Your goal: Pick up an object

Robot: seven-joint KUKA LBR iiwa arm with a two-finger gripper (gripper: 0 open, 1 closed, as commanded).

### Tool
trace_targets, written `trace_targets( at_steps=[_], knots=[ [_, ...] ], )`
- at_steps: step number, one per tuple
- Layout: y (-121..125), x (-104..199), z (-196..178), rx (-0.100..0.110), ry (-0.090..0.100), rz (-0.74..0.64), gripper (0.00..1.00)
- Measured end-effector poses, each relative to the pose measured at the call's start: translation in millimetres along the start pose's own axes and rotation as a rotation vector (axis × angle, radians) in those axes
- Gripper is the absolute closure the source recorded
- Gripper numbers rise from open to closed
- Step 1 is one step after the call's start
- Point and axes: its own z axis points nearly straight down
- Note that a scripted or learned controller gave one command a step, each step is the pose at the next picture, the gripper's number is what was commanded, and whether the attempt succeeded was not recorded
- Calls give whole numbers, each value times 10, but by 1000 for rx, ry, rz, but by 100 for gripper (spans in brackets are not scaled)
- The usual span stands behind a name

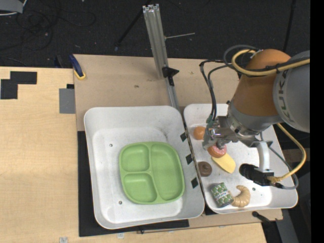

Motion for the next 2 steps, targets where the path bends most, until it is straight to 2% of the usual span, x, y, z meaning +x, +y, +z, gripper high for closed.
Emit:
trace_targets(
  at_steps=[1,2],
  knots=[
    [-10,588,-12,2,1,-2,100],
    [-167,1180,21,4,0,-1,100]
  ],
)
